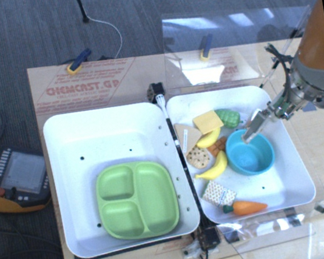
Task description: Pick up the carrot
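The carrot (249, 206) is a small orange toy with a dark green stub at its left end. It lies flat on its side, pointing right, near the front wall of the right bin (300, 185), just right of a patterned block (218, 194). The gripper (252, 129) hangs over the back rim of the blue bowl (250, 152), well apart from the carrot; I cannot tell its state. A banana (215, 167) lies beside the bowl. The left bin (69, 147) holds a green tray (138, 198).
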`<state>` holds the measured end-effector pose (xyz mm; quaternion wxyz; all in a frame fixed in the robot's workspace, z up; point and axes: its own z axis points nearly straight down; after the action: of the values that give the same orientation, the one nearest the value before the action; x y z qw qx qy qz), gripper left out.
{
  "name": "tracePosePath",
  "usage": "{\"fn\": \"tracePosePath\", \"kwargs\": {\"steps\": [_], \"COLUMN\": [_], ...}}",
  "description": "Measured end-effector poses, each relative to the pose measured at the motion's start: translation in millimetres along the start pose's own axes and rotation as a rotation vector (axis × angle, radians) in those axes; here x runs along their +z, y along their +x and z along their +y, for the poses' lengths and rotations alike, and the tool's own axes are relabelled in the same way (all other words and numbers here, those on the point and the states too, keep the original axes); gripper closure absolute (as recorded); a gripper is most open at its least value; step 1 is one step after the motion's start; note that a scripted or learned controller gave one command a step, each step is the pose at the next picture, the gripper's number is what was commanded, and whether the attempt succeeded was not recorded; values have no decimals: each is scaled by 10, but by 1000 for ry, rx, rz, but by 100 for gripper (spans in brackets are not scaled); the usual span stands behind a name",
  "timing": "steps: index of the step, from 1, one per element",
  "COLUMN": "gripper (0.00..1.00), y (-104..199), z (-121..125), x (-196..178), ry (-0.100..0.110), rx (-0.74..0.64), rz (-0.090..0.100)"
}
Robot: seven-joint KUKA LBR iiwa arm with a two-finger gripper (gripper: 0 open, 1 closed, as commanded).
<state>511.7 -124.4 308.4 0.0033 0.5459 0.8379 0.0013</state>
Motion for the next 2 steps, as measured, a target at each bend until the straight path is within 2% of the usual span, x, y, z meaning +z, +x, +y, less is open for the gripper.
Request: {"fn": "tracePosePath", "kwargs": {"steps": [1,2], "gripper": [0,0], "y": [630,753], "z": [405,412], "x": [81,193], "ry": [7,7], "rx": [102,195], "rz": [4,3]}}
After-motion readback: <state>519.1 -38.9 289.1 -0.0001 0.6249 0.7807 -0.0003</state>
